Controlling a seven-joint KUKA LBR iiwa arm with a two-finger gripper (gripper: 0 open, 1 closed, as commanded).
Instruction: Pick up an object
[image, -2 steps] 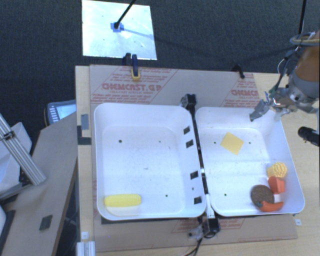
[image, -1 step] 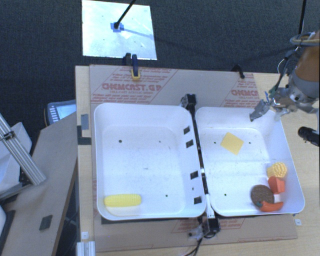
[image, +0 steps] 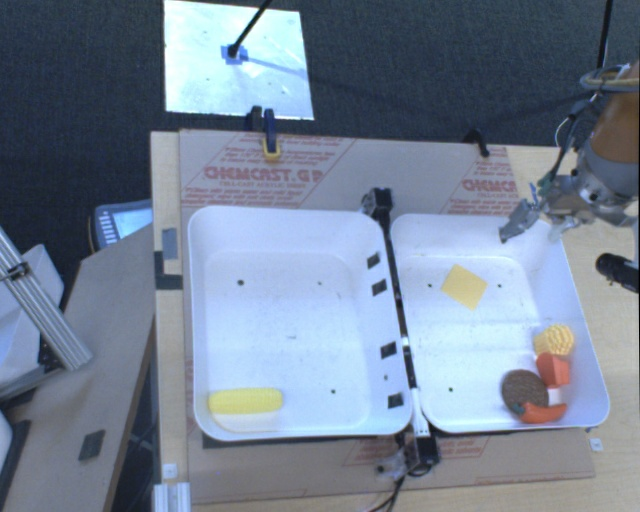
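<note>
I've got the gripper (image: 541, 217) hovering over the right bin (image: 585, 300) rim at 2 o'clock, fingers spread wide, nothing between them. Approach step, I'd say. Nearest pick is the yellow square (image: 464, 286) toward 8 o'clock of it; next move needs a descent over it.

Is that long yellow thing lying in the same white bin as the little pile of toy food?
No. The long yellow thing lies in the left bin, while the pile of toy food sits in the right bin's near corner.
</note>
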